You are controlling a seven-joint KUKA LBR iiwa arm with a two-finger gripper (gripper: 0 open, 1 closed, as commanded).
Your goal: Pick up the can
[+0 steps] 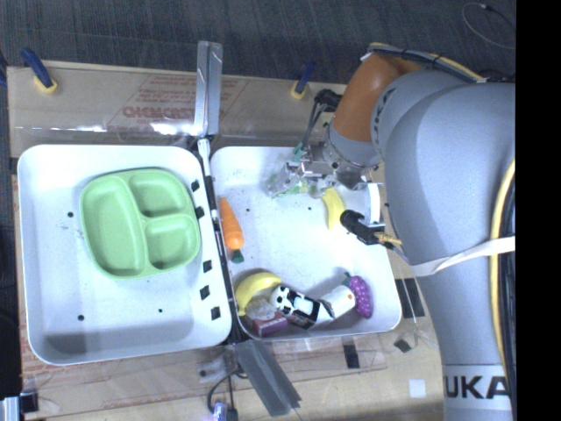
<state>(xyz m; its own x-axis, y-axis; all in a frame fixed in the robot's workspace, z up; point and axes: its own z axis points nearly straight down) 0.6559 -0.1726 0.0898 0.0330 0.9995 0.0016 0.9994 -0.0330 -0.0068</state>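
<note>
Over the right bin's (294,253) far edge, the arm (438,165) is leaning in from the right, bringing its gripper (303,172) down beside a small shiny thing (281,183) that is probably the can. It is lying just clear of the banana (333,207) and so is reachable from above. Whether the gripper is clasping it, I cannot tell.

A green divided plate (140,222) lies in the left white bin (44,323). In the right bin (289,244), a carrot (230,226) lies along the left wall, a banana (333,207) sits near the far right, and some crumpled clear plastic (285,181) lies toward the far side. Along its near wall sit a yellow lemon-like fruit (256,286), a black-and-white toy (302,305) and a purple bunch of grapes (360,295), close together.
</note>
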